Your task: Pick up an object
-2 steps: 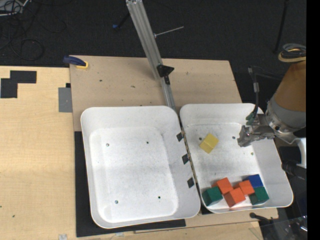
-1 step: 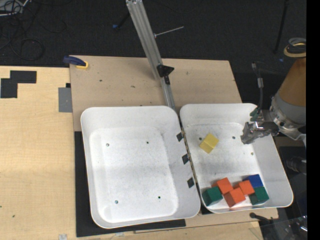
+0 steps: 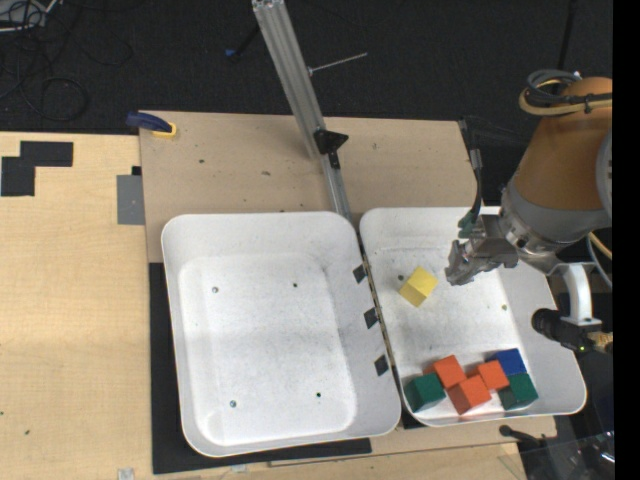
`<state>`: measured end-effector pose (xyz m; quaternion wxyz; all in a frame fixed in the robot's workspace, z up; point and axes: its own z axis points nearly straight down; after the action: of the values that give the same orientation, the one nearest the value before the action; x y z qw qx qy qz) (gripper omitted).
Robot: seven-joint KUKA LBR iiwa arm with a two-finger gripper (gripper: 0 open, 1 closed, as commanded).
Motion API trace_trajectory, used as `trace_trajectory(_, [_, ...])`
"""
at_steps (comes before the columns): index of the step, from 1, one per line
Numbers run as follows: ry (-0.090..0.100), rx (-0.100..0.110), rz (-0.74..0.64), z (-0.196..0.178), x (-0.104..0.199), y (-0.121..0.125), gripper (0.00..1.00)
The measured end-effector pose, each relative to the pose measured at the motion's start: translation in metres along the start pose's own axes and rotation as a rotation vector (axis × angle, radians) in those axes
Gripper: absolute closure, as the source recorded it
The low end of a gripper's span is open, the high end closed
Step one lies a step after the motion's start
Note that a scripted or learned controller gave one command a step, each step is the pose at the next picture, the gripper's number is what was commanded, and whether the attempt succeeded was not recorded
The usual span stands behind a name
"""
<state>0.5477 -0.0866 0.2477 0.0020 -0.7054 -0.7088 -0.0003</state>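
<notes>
Hovering in right bin (image 3: 560, 388) — pincer (image 3: 462, 271) near yellow block (image 3: 418, 287), opening indiscernible

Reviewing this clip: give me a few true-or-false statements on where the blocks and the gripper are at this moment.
1. The yellow block lies in the right bin. True.
2. The yellow block sits in the cluster of blocks. False: it lies apart from the orange blocks, green blocks and blue block at the near edge.
3. The gripper is over the left bin. False: it is over the right bin.
4. The gripper is right of the yellow block. True.
</notes>
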Motion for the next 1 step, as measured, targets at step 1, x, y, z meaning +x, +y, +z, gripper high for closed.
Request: trace_trajectory(1, [-0.001, 0.0, 0.0, -0.0049, 0.0537, 0.0098, 1.0])
